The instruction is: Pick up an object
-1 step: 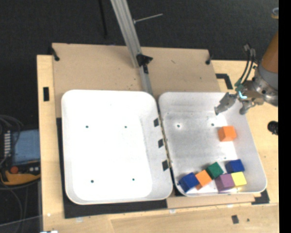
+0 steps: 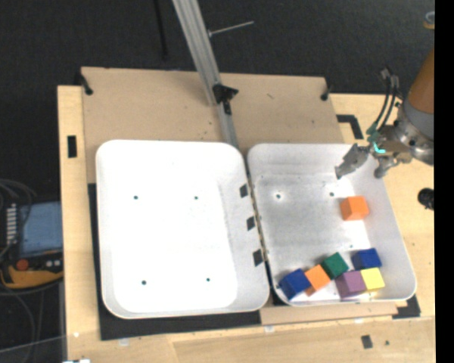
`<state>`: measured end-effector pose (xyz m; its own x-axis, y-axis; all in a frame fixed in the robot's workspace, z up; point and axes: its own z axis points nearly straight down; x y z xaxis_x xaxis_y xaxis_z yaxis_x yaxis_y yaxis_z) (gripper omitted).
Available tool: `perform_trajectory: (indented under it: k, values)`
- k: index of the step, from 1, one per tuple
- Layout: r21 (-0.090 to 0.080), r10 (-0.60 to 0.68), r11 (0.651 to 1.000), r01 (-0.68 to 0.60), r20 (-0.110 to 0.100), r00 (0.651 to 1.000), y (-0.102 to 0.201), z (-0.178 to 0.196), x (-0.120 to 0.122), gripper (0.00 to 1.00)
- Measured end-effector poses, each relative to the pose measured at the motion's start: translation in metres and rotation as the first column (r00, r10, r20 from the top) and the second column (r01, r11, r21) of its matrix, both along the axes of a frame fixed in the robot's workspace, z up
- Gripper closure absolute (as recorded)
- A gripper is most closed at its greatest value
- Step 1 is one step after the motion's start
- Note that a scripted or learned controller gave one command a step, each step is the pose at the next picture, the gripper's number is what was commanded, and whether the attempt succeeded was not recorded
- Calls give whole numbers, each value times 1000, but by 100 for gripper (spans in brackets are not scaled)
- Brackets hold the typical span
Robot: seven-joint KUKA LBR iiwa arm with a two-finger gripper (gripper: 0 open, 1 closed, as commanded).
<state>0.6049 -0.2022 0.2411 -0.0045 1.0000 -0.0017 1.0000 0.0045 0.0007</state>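
So the easiest grab here looks like the lone orange cube (image 2: 354, 208), sitting by itself on the floor of the right bin (image 2: 303, 225). Everything else is bunched up well below that cube, along the bin's near edge: a blue cube (image 2: 293, 283), a second orange cube (image 2: 317, 277), a green cube (image 2: 334, 265), a purple cube (image 2: 351, 283), a yellow cube (image 2: 373, 278) and another blue one (image 2: 366, 259), 6 in all, most of them touching a neighbour.

The gripper (image 2: 367, 161) hangs just above and a little right of the lone orange cube, near the bin's far right corner. Its 2 fingers look spread apart with nothing between them, so it's released and carrying nothing.

My read is we're at the approach step, nothing picked yet. Next move would need the arm to shift toward the lone cube, line the fingers up on 2 opposite faces, drop down and close. Going for the cluster instead seems riskier since the fingers would have little room between neighbours.

The left bin (image 2: 170, 225) sits well left of the cube.
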Motion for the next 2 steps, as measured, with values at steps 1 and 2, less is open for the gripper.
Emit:
perform_trajectory:
  k: [1, 2]
  values:
    - [0, 1, 1000, -1, -4, 1000, 4, -50, 8, 0]
    - [1, 3, 1000, -3, -3, 1000, 10, -110, 10, 0]
